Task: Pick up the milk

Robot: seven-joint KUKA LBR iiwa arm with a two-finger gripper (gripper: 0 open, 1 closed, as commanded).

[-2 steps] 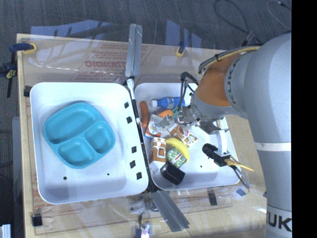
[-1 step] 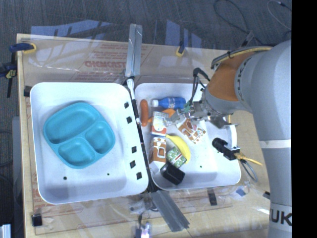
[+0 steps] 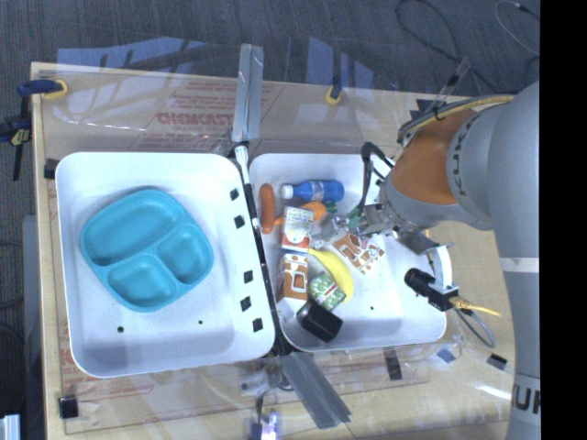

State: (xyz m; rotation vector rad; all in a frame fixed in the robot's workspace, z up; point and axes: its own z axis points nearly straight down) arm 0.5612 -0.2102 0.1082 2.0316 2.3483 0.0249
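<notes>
The milk, a small white carton with a red-orange base (image 3: 295, 228), lies in the right bin (image 3: 385, 324) near its left wall. Below it lies a brown-and-white carton (image 3: 293, 278). My gripper (image 3: 356, 222) hangs low over the middle of the right bin, to the right of the milk. It is just above a white-and-orange packet (image 3: 359, 251). The wrist and its cables hide the tip. Nothing is visibly held.
The right bin also holds a blue-capped bottle (image 3: 315, 192), an orange sausage-like piece (image 3: 267, 207), a banana (image 3: 334, 274), a green item (image 3: 323, 290) and a black block (image 3: 320, 322). A blue divided tray (image 3: 145, 247) fills the left bin (image 3: 92, 356). The arm (image 3: 459, 163) covers the right bin's far right corner.
</notes>
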